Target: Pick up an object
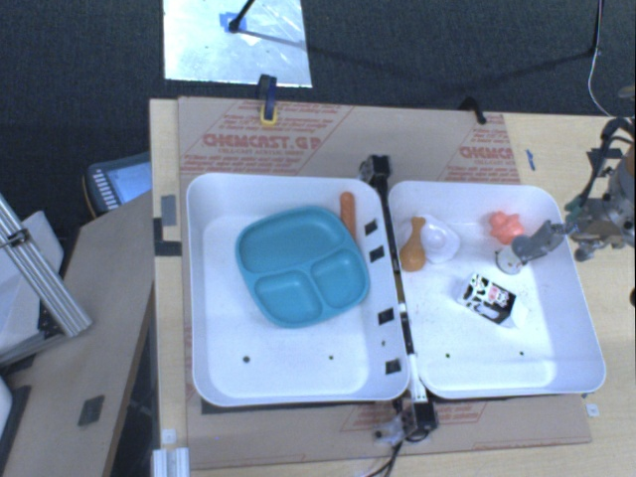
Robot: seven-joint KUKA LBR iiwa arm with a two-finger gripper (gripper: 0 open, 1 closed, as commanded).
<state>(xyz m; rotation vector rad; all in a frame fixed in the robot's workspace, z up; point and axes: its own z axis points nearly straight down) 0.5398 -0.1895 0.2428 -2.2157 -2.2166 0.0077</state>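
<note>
Objects for picking lie in the right bin [566, 366]: a coral-orange toy [505, 226] at upper right, a black-and-white patterned piece [487, 299] near the middle, and a tan pear-shaped item [413, 245] touching a clear cup [440, 241] at the left. The gripper [512, 257] reaches in from the frame's right edge, just below the orange toy; how it stands I cannot tell. Over in the left bin [214, 366] sits a blue divided plate [301, 264] with an orange stick [348, 212] along its upper right.

Right bin's [556, 371] near half lies bare; orange toy [505, 226] and black-white packet [487, 298] seemingly crowd the rest.
</note>
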